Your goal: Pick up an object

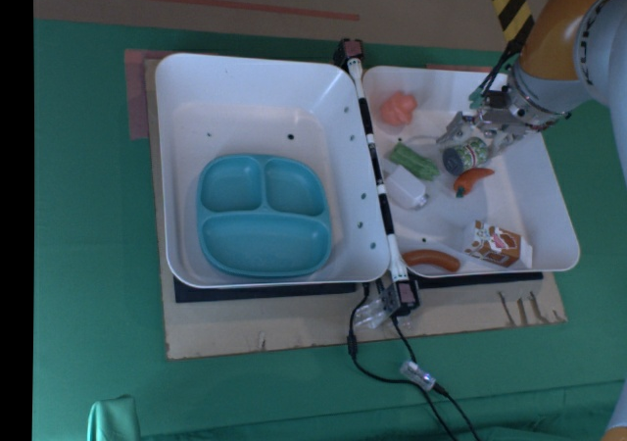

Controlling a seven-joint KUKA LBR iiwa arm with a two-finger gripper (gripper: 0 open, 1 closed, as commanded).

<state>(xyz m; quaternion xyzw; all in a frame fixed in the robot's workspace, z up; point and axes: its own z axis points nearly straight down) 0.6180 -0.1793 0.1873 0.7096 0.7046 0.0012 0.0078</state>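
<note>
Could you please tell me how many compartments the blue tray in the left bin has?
3. The blue tray has two smaller compartments side by side along its far edge and one wide compartment across its near edge. None looks hidden.

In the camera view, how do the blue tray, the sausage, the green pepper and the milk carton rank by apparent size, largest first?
1. Blue tray, by far the largest.
2. Milk carton.
3. Sausage and green pepper: they look about equal in length, so I do not rank them against each other.

Even bright overhead light, soft shadows, mild glare on white bins [255, 86], slightly soft focus
</note>
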